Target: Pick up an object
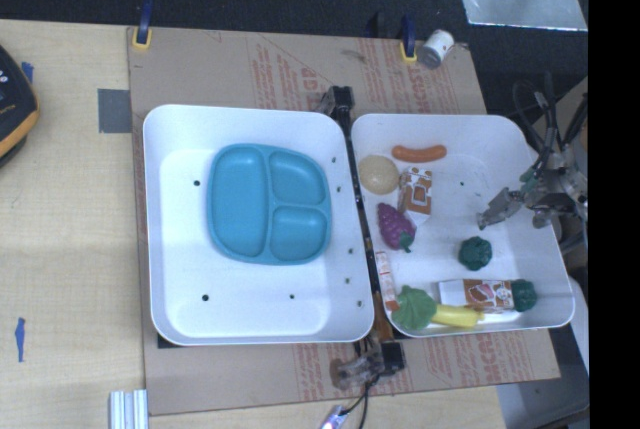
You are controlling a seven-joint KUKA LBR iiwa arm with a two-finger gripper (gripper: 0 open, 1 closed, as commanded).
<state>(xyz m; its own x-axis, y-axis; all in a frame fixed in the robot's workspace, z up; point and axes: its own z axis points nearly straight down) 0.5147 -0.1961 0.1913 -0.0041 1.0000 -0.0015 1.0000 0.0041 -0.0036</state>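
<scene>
Even bright light, soft focus, mild glare

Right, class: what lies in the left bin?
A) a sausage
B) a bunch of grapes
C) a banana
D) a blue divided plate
D: the blue divided plate sits in the left bin, while the small food items lie in the right bin.

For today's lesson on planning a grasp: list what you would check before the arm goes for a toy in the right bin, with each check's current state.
1. Toys within the right bin: ok.
2. Gripper over that bin: ok.
3. Nothing between its fingers: ok.
4. Green ball lies apart from neighbours: ok.
5. Sausage lies free: ok.
6. Fingers wide enough for the ball: cannot tell.
</scene>
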